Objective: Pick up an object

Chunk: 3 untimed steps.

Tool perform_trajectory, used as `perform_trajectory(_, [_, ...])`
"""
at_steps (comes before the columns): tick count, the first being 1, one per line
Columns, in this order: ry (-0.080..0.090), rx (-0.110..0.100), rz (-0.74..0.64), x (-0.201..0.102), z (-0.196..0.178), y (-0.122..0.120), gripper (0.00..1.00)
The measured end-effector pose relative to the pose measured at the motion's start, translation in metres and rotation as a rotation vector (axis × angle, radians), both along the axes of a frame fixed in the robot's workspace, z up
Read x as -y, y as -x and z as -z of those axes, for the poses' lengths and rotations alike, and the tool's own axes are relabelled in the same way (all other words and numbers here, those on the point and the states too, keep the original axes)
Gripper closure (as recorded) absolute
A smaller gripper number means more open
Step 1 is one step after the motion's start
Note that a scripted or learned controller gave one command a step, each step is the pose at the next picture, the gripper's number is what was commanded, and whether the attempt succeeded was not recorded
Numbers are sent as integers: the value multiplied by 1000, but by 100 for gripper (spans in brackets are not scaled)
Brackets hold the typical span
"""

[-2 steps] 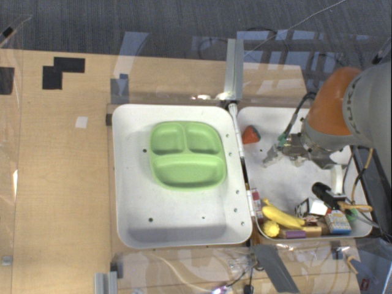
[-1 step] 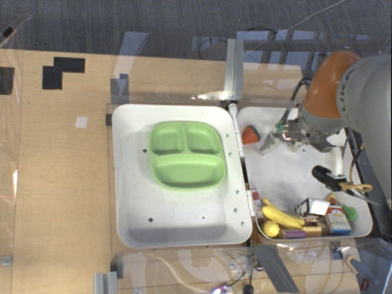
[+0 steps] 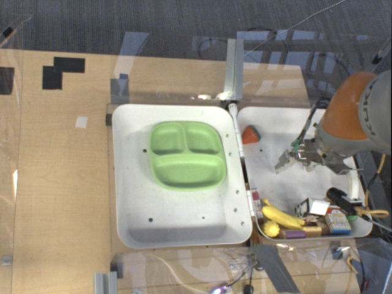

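End effector [image 3: 294, 159] hovers with fingers apart, gripping nothing; it should descend squarely over the banana [image 3: 283, 217] below-left before closing.

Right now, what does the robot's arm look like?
The arm is thick, round and grey, with a wide orange band just above the wrist. At its end sits a small dark metal tool with thin parts, a bit of green on it, and thin cables running beside it.
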State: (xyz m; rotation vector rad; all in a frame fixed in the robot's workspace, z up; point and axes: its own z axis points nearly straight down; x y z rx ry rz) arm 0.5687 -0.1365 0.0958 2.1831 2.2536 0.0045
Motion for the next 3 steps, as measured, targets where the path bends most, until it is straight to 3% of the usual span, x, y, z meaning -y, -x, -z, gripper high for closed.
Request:
perform_trajectory(1, [2, 11, -25, 2, 4, 77, 0])
perform_trajectory(2, [5, 13, 10, -3, 4, 77, 0])
perform_trajectory(3, [1, 1, -23, 26, -30, 80, 0])
